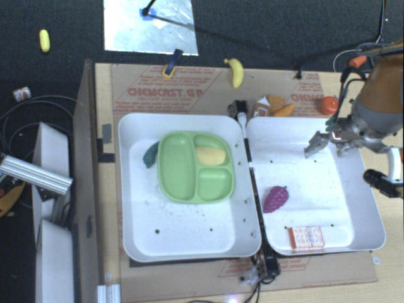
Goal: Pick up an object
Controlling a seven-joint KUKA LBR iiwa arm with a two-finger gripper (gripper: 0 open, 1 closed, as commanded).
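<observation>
1. Grapes point(276, 198), a purple toy bunch, are lying in the right bin point(366, 232), just right of the divider between the two bins and up-left of the red-and-white box point(307, 237).
2. They are looking light, rigid and bumpy, probably plastic; likely slippery on the rounded lobes. I'd be closing across the narrow middle of the bunch, not the tapered tip.
3. Box is sitting flat against the bin's near wall, so it's looking like the harder pick.
4. Arm is reaching in over the right bin's far right corner, wrist tilted toward the divider.
5. Gripper point(328, 141) is hanging well apart from the grapes, up and right of them, with nothing between its fingers; can't tell whether they're apart or together.
</observation>
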